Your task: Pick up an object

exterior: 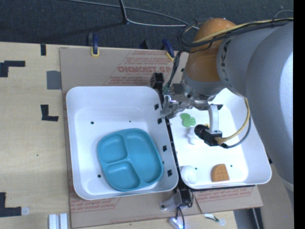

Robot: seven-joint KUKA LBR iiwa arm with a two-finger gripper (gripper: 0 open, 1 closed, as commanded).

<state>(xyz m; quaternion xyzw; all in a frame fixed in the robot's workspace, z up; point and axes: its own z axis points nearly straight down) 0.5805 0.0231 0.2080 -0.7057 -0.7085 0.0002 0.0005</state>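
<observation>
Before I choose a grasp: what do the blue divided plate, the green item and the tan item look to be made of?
Blue divided plate: probably moulded plastic, with a smooth, even colour and a soft sheen on its ridges. Green item: small and lumpy, perhaps plastic or rubber toy food; too small to be sure. Tan item: matte with a speckled surface, possibly foam or plastic made to look like a biscuit.

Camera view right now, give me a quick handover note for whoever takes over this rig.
Gripper: low over the right bin, near its upper left corner; nothing visibly held.
Right bin things: green piece just under the wrist, small white piece beside it, white cup-like item and tan cookie-like piece near the front wall.
Left bin: blue divided plate.
Done: arm is positioned over the right bin.
Left: grasp and lift one object; the green piece looks closest.
</observation>
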